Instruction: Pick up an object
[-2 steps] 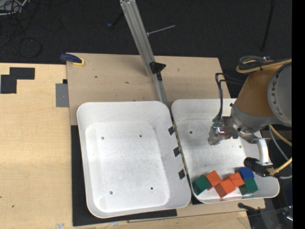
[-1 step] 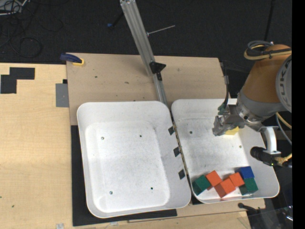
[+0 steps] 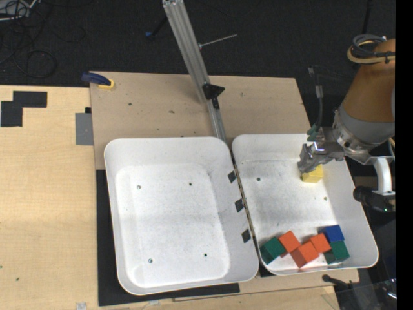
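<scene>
Robot lab: plywood bench (image 3: 51,192), floor cables (image 3: 26,5).

There are two white bins (image 3: 171,148) on the bench. One yellow block (image 3: 313,175) sits near the right bin's far right edge. By that bin's near edge sit two orange blocks (image 3: 289,241), two green blocks (image 3: 273,249) and one blue block (image 3: 333,233).
</scene>
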Robot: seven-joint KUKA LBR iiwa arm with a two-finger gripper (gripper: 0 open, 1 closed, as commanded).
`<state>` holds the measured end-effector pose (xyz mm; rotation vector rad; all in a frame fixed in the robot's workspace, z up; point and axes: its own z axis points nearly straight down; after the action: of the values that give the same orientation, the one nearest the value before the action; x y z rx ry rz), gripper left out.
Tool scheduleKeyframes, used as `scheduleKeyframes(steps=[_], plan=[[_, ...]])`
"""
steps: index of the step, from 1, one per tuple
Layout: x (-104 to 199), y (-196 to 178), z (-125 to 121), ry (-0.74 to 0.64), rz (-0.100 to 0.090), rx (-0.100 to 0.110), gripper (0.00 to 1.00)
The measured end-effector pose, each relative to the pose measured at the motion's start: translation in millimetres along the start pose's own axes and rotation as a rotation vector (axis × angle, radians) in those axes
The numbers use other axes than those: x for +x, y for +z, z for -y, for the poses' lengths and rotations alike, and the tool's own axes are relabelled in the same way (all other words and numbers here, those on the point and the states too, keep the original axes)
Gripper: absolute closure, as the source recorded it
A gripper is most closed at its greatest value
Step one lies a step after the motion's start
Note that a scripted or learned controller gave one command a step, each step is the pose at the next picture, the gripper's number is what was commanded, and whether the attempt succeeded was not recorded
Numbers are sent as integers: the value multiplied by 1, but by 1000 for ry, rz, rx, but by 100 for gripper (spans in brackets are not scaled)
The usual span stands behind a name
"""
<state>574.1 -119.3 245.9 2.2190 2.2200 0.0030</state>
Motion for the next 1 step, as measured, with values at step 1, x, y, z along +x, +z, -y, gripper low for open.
scheduleKeyframes(steps=[1], plan=[[57, -6, -7, -5, -3, 5, 100]])
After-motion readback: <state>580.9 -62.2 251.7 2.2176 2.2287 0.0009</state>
